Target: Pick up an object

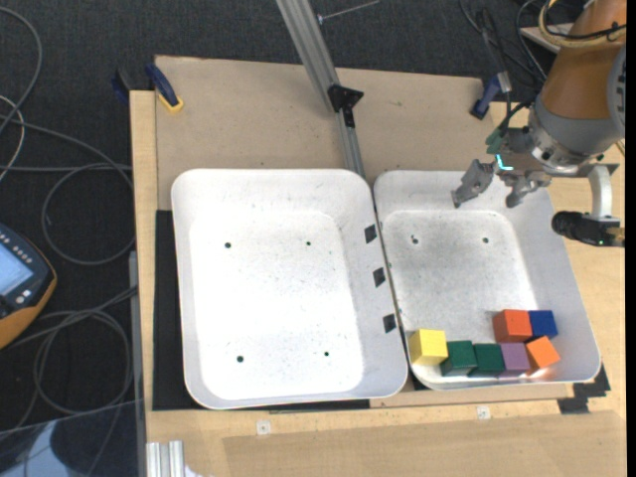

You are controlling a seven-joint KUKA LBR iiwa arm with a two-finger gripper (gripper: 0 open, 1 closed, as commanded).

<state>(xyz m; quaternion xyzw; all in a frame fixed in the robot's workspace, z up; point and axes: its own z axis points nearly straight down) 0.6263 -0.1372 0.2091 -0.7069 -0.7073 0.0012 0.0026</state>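
Observation:
Several small blocks lie clustered at the near edge of the right bin (437,266): a yellow block (429,345), two green blocks (473,357), a purple block (515,357), a red-orange block (514,323), a blue block (543,322) and an orange block (543,352). My gripper (494,187) hangs over the far right corner of the right bin, well away from the blocks. Its two fingers are spread apart and nothing sits between them.
The left bin (268,286) lies beside the right one, with black clips along the shared edge. A slanted metal rail (318,58) crosses the back of the bench. Blue clamps (164,87) sit at the far corners. Cables lie on the floor at left.

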